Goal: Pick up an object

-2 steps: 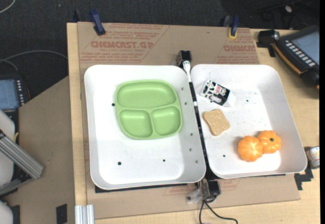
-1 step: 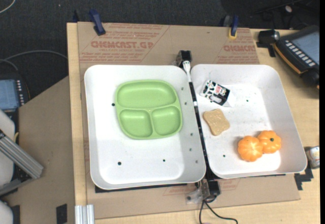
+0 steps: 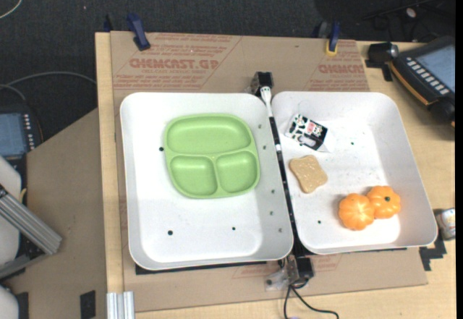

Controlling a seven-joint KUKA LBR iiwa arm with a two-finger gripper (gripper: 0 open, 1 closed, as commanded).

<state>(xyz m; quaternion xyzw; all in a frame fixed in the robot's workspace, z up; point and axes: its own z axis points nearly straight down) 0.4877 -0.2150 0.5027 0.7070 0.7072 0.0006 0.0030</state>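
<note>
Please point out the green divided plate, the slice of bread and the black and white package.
green divided plate (image 3: 210,135): camera view, largest compartment.
slice of bread (image 3: 308,173): camera view, its middle.
black and white package (image 3: 307,131): camera view, its middle.

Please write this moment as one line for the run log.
left bin: green tray | right bin: card, toast, two touching pumpkins | nothing picked
</note>
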